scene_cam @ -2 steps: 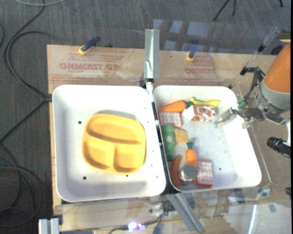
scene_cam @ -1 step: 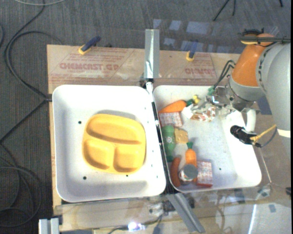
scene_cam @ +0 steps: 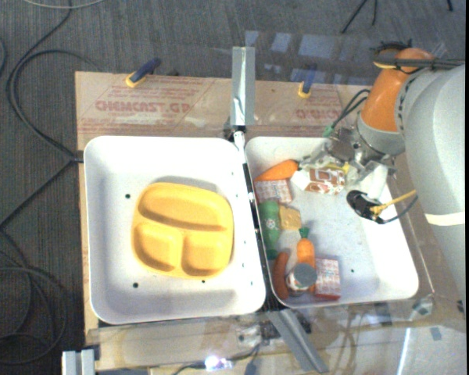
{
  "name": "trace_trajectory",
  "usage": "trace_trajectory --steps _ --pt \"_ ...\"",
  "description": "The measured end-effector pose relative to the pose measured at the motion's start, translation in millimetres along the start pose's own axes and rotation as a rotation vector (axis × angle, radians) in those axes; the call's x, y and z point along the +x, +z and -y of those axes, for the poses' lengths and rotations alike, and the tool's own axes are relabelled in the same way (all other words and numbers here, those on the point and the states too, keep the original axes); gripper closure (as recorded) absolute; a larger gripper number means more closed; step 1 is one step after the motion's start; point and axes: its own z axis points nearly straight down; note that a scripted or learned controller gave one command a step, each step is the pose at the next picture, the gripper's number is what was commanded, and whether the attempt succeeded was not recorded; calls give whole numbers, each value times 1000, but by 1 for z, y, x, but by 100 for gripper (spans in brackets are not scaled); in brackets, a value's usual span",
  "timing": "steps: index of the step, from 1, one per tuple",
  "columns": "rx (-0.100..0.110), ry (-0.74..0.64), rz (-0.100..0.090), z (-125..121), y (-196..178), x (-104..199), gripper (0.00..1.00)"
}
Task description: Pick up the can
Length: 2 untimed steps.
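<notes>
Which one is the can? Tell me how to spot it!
Look in the right white bin, down at its near left corner, where the toy food is piled. The can stands there just below a small orange carrot and beside a red and white box. It is the one with a round grey metal top.

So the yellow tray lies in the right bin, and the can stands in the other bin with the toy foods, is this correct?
Not quite. The camera view shows the yellow tray in the left bin, not the right one. The can does stand in the other bin, among the toy foods near its front edge.
</notes>
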Motion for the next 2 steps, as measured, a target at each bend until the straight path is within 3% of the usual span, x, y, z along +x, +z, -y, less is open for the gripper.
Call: trace_trajectory --steps 1,2 --pt "-11 258 -13 15 0 0 0" --pt "-16 262 -9 13 -16 -3 100"
